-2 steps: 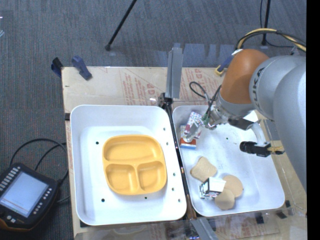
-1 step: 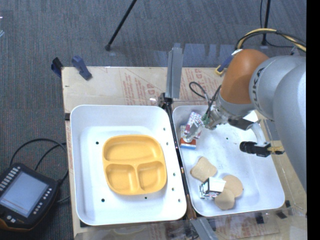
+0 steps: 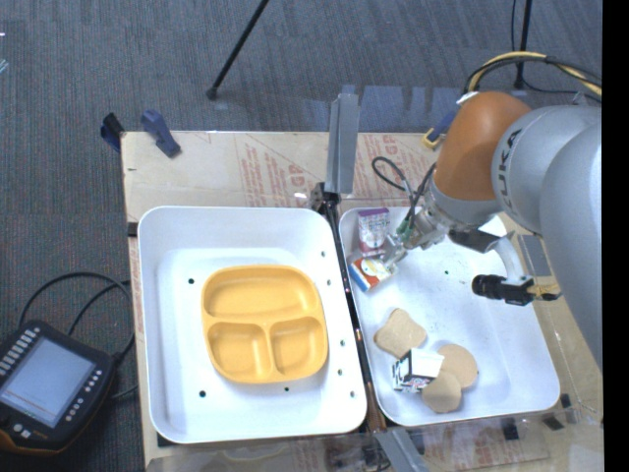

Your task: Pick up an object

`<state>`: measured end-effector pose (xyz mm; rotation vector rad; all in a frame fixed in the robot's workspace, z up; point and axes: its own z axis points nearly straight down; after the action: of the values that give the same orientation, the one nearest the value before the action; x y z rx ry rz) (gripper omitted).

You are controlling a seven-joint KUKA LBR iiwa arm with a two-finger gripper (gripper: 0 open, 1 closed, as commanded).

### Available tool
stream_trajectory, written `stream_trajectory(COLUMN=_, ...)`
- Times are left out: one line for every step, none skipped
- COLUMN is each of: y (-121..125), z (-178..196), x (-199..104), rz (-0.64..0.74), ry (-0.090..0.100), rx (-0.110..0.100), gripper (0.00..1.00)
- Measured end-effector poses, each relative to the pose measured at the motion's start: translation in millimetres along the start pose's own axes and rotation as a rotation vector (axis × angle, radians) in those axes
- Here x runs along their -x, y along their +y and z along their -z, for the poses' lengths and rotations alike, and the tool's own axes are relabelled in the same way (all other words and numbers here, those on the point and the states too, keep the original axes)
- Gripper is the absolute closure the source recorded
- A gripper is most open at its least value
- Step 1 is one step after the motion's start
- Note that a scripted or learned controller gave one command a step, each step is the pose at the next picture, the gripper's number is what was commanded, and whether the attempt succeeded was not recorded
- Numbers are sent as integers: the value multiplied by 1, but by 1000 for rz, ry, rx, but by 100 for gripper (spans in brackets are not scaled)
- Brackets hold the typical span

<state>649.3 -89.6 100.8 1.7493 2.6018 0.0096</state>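
One small carton [image 3: 371,271] lies tilted beneath the hand [image 3: 396,247].

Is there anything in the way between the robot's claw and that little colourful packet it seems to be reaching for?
Nothing visible stands between them. The gripper is right at the colourful packet in the far left corner of the right bin. A purple packet lies just beyond, beside it rather than in the way.

Arm [image 3: 550,175] reaching leftward, end effector [image 3: 398,244] lowered.
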Motion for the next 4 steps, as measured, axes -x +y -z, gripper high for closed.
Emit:
stream_trajectory(y=0, z=0, x=0, rz=0, ry=0, rx=0, gripper=0)
stream_trajectory(y=-52, z=-7, x=-19, rz=115, ry=-1, rx=3, gripper=0)
stream_trajectory(y=-13, z=-8, x=-7, rz=118, ry=-1, rx=0, gripper=0)
stream_trajectory(y=-12, z=-1, x=-6, rz=116, ry=1, rx=-1, gripper=100)
